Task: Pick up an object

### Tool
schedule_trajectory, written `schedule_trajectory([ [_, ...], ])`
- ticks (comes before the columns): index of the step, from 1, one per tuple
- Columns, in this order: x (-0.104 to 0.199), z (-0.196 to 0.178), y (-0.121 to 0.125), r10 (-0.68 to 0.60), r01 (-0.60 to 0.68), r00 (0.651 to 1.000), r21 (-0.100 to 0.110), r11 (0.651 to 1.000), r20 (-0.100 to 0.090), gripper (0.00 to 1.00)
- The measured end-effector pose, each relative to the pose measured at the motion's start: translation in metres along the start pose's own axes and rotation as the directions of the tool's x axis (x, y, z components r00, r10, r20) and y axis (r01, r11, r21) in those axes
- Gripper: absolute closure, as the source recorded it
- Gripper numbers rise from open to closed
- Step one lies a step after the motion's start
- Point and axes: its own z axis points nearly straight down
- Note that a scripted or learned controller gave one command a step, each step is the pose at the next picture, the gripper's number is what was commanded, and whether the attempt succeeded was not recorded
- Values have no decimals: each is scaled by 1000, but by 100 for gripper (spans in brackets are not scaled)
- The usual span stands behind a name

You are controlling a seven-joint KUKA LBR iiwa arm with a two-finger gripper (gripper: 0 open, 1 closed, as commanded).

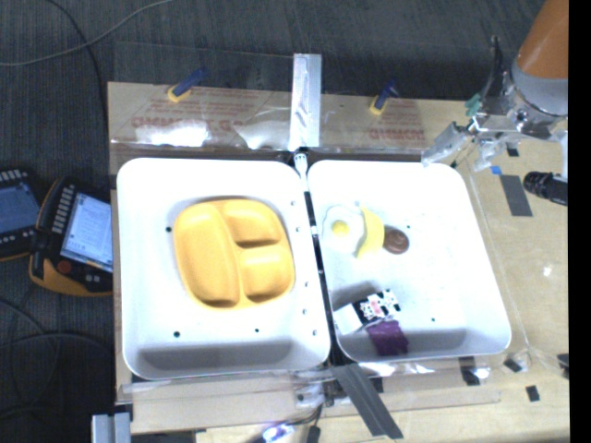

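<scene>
In the right bin (462, 247) lie a yellow and white egg-like toy (351, 231), a small brown round piece (396, 241) just to its right, a black and white boxy item (374, 306) and a purple block (388, 338) near the front wall. The gripper (466, 144) hangs over the bin's far right corner, above the rim and well away from all of these objects. Nothing shows in it. The arm's orange band (554, 21) rises toward the top right.
The left bin (148, 321) holds a yellow divided plate (235, 250). A handheld pendant (69, 238) lies left of the bench. Clear plastic sheeting with blue and yellow clips (185, 85) lies behind the bins. Dark tape strips (517, 195) mark the bench on the right.
</scene>
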Motion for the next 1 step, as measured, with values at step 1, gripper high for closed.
schedule_trajectory([
  [1, 53, 131, -7, -72, 72, 997, 2, 997, 1, 0],
])
